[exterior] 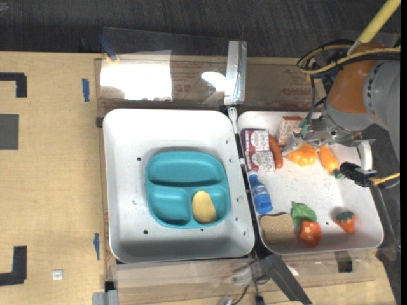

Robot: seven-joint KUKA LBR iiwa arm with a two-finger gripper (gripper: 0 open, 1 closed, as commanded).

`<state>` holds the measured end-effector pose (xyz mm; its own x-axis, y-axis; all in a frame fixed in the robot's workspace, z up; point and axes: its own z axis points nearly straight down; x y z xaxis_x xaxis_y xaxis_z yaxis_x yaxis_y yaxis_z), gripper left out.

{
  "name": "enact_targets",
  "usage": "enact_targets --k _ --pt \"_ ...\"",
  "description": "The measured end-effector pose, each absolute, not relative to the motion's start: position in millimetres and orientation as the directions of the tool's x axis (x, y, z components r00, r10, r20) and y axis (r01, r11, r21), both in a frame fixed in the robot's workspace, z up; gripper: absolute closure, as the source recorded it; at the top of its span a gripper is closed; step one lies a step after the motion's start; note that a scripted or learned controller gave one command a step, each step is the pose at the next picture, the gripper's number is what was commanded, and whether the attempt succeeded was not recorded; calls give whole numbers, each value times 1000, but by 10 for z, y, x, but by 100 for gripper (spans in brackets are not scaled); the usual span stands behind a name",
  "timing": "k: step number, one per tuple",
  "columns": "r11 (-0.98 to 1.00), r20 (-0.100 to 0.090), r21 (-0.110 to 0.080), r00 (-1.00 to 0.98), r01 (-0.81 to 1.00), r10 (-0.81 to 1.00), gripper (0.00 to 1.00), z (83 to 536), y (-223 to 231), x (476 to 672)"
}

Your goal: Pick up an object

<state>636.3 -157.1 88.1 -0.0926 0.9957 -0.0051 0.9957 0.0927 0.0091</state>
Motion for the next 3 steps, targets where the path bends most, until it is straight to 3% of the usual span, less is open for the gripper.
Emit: enact_targets --k 1,2,3 --pt "109 0 3 -109 994 994 100 1851 -838 6650" --pt "181 2 -5 -181 983 983 100 2277 -356 5935" --pt "181 2 -14 -181 983 983 100 2316 -361 5931"
